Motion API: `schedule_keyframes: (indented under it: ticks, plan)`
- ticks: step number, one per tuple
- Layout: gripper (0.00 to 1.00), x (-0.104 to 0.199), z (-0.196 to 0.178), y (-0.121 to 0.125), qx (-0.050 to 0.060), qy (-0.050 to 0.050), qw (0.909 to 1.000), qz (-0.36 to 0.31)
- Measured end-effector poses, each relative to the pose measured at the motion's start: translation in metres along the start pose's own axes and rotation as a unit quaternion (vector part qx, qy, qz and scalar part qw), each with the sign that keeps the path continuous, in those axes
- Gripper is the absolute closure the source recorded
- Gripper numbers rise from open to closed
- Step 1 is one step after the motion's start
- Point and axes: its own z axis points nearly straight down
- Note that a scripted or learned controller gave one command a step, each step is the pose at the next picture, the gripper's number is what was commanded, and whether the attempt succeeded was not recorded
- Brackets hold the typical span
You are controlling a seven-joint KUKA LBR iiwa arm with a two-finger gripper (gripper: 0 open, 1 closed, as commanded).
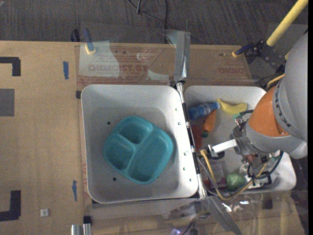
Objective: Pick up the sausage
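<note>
A robotics lab — taped cardboard bench (39, 131); two white bins (93, 102); grey carpet (58, 9).

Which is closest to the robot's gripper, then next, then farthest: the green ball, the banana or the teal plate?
From the gripper:
1. Green ball, just beside it in the right bin.
2. Banana, at that bin's far end.
3. Teal plate, over in the left bin.

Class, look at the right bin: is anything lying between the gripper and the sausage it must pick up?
I cannot pick out the sausage. The right bin is crowded: a blue bottle, a carrot, a banana and a green item lie by the arm's wrist, which hides part of the bin.
</note>
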Motion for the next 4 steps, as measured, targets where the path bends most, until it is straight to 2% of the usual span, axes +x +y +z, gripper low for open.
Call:
schedule_keyframes:
  ticks: [1,2,3,4]
  plan:
    - [0.0,0.059,0.006,0.047,0.003,-0.011,0.9995,0.028]
    - [0.0,0.13,0.008,0.057,0.004,-0.015,0.9999,0.001]
    - [0.0,0.067,0.006,0.044,0.005,-0.011,0.9979,0.064]
    - [1.0,0.068,-0.001,0.044,0.005,-0.013,0.998,0.062]
